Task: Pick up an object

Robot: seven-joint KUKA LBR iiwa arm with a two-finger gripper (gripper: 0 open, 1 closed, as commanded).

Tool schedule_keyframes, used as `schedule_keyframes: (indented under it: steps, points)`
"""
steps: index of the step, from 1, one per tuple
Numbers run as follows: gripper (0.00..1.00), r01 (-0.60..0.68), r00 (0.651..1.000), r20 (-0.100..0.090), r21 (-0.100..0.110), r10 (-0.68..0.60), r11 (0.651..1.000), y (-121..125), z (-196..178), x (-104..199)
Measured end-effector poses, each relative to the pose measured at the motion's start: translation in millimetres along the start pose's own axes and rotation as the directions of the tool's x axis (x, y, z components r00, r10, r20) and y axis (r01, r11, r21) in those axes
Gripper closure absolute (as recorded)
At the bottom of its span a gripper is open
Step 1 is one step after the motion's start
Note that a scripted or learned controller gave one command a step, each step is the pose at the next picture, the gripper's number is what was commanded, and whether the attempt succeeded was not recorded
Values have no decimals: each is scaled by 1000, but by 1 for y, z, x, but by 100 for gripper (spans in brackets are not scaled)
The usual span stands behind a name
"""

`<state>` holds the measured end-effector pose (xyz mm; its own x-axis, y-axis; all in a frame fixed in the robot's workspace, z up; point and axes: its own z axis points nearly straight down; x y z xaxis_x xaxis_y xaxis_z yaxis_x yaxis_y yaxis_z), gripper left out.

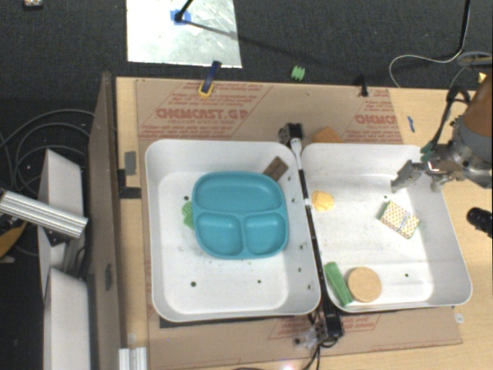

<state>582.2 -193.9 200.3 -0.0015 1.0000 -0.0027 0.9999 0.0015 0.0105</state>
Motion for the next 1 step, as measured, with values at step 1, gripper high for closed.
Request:
schedule_keyframes:
  steps: [1]
  points:
    - [0,-2,1000,-4,16,2,1000,-9,86,-12]
